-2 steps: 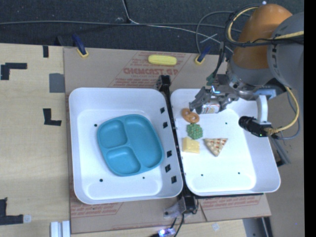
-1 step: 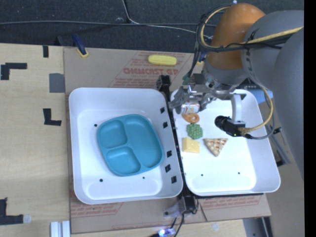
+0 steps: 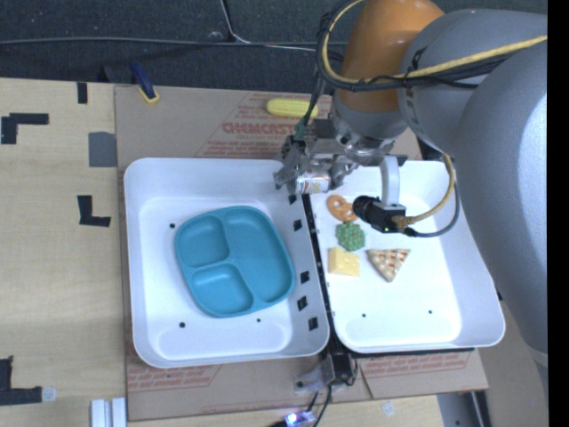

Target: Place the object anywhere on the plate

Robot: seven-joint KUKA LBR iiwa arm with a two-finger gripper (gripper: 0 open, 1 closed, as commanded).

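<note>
The toy food sits in the right bin point(image 3: 444, 318), a bit right of the middle of the frame: a pretzel point(image 3: 339, 207) on top, a green broccoli bit point(image 3: 350, 236) just under it, a yellow cheese block point(image 3: 344, 261) below that, and a pizza slice point(image 3: 388, 261) to the right of the cheese. All four are close together, nearly touching. I can't tell which one is meant to go.

The blue plate point(image 3: 233, 261) lies in the left bin point(image 3: 151, 238), w/ three sections, well apart from the food, across the wall between the bins.

The gripper point(image 3: 307, 178) hangs near the top of that wall, just up and left of the pretzel. It's dark and crowded there, so I can't tell if the fingers are spread or pressed together, or if anything is between them.

What could go wrong, I think: the food is packed tight, so coming down on one piece may bump its neighbors or pinch two at once. The gripper is also right by the bin wall & could knock it. A weak grab could drop the piece before it gets to the plate.

The big grey arm point(image 3: 498, 123) fills the upper right, and a yellow thing point(image 3: 286, 108) lies on the desk point(image 3: 53, 238) above the bins.
</note>
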